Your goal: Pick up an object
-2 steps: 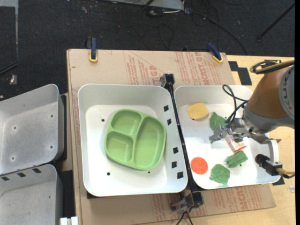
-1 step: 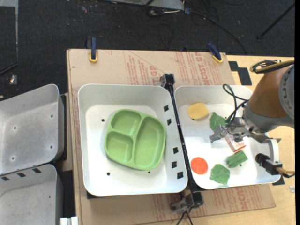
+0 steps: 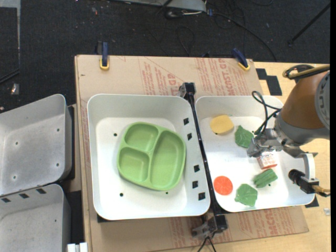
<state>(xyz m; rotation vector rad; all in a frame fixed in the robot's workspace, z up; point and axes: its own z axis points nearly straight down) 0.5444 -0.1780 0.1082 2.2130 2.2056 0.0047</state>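
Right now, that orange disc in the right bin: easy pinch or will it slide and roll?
The orange disc lies flat on the right bin floor, so it probably won't roll where it sits. It looks thin, leaving little edge to pinch; fingers may skate over it. On the smooth white floor a push would likely slide it toward the divider.

1 fixed overhead view, slanted down over both bins [image 3: 94, 140]

Green tray [image 3: 151, 156]: smooth glossy plastic. Bins [image 3: 105, 109]: matt white plastic. Bench [image 3: 157, 72]: cardboard.
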